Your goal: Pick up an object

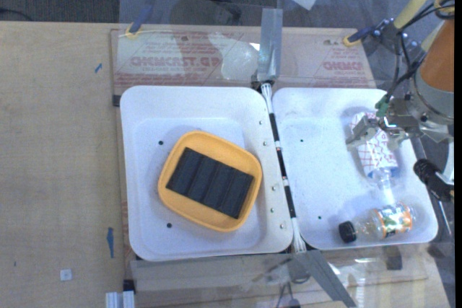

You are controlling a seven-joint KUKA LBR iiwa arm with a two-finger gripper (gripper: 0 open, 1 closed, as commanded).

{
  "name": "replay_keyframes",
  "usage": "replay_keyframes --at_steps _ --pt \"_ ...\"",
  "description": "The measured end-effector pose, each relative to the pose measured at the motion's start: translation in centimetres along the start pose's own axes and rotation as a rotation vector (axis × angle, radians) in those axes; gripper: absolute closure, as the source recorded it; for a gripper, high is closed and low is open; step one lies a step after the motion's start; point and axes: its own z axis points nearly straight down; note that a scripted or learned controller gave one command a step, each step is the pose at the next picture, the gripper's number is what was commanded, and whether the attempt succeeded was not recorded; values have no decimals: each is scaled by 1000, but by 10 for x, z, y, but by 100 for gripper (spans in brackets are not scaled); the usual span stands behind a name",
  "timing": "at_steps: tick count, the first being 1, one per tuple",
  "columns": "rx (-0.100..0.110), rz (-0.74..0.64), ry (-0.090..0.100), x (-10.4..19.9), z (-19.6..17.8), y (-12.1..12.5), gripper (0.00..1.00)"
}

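Note:
My gripper (380,124) hangs low over the far right part of the right bin (317,155), under the arm's orange band. Right beneath and beside it lies a crumpled white packet with a red pattern (374,148), with a silvery crinkled edge toward the left. Whether the gripper touches the packet is not clear. A small clear bottle with a blue label (383,178) lies just in front of the packet. Near the bin's front right corner a clear bottle with a black cap and an orange-green label (382,221) lies on its side.
The left bin (144,126) holds a yellow dish (173,162) with a ribbed black block (213,184) in it. A metal divider (278,155) runs between the bins. Cables and a yellow rod stand at the far right; bare wooden bench lies to the left.

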Motion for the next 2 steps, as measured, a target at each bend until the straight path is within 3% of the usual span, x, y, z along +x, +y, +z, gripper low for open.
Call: replay_keyframes --at_steps 1,2 --pt "-2 -12 -1 -44 85 9 0" --pt "-38 137 -10 -59 121 43 0"
